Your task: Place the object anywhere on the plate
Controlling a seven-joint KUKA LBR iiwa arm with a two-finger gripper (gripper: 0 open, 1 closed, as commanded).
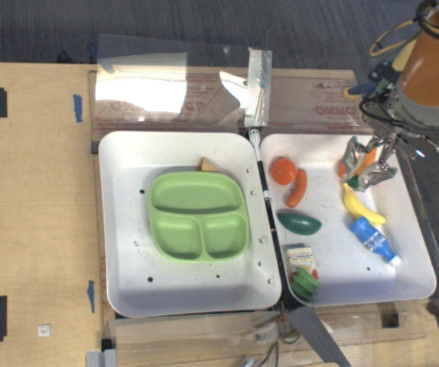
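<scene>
The green divided plate point(199, 214) lies in the left bin point(120, 228), with a small tan object point(207, 164) at its far rim. My gripper point(366, 165) hangs low over the right bin point(411, 274), at its far right. It sits just above the upper end of a yellow banana point(359, 205). A thin orange streak shows inside the gripper's metal parts; I cannot tell whether it is a held object. A blue bottle point(375, 240) lies just below the banana.
The right bin also holds a red tomato point(282, 170), an orange sausage-shaped piece point(297, 189), a dark green oval point(300, 222), a small box point(300, 257) and a green item point(305, 281). A raised divider point(264, 205) separates the bins.
</scene>
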